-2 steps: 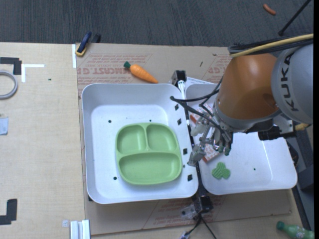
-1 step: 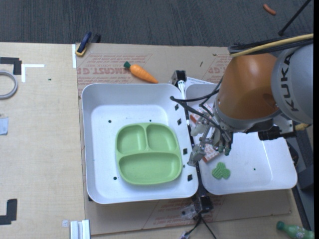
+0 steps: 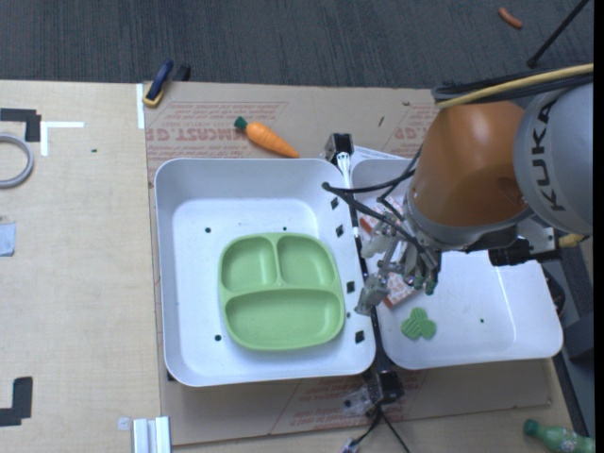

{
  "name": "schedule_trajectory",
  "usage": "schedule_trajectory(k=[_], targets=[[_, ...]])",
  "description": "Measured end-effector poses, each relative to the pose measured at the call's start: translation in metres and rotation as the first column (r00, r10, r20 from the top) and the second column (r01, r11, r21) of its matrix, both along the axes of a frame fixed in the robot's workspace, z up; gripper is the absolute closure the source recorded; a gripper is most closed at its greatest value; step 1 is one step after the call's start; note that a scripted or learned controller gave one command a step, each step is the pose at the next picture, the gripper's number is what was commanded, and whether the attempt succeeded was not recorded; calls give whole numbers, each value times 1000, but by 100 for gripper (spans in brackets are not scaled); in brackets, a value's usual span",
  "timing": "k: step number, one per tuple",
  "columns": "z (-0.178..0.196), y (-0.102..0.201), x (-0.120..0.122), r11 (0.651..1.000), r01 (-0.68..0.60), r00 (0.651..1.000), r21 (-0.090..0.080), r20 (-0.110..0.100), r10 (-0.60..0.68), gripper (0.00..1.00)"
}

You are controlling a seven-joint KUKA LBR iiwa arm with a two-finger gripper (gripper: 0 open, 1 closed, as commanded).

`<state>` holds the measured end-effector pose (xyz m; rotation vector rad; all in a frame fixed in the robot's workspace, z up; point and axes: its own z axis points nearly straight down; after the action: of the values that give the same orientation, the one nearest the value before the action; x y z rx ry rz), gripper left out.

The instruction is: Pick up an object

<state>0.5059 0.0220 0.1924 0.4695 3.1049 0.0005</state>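
Note:
My gripper (image 3: 394, 279) hangs low over the left side of the right bin (image 3: 491, 338), close to the wall it shares with the left bin. A small red and white object (image 3: 400, 294) lies right under the gripper, partly hidden by it. Just in front of it, a small green leafy piece (image 3: 417, 326) rests on the bin floor, apart from the gripper. The arm's orange band and grey wrist cover the back half of the right bin. A green divided plate (image 3: 280, 291) lies flat in the left bin (image 3: 189, 253).
A toy carrot (image 3: 267, 137) lies on the cardboard behind the left bin. A blue and yellow item (image 3: 159, 81) sits at the back left, and a green bottle (image 3: 557, 434) lies at the front right. Cables run across the divider between the bins.

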Motion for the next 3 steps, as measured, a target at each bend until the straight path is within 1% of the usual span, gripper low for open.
schedule_trajectory(k=[1,2,3], targets=[[0,0,0,1000,0,1000,0,0,0,0],[0,-4,0,860,-510,860,-1,2,510,0],[0,-27,-21,749,-663,749,-2,1,663,0]])
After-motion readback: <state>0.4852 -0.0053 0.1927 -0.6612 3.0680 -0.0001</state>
